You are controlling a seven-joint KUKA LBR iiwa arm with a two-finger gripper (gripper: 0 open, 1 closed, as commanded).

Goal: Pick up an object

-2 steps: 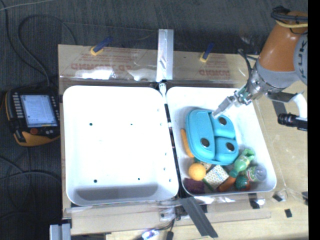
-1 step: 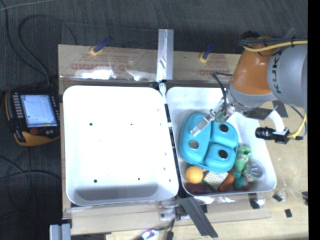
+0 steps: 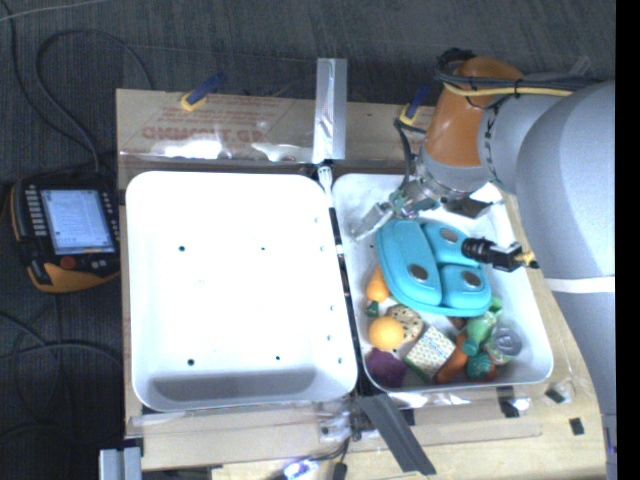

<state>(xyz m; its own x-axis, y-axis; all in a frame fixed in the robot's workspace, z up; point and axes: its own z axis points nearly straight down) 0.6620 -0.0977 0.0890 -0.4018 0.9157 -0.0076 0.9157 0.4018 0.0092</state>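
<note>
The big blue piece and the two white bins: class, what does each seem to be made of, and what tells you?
Big blue piece: probably moulded plastic, with a smooth, even turquoise surface, rounded edges and oval holes. Right bin and left bin: likely thin formed plastic, matte white with rounded corners and a shallow rim, though painted metal can't be ruled out.

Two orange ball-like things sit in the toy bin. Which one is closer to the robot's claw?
The smaller orange ball, tucked against the blue toy, lies closer to the gripper. The bigger one sits lower, beside the purple piece.
</note>
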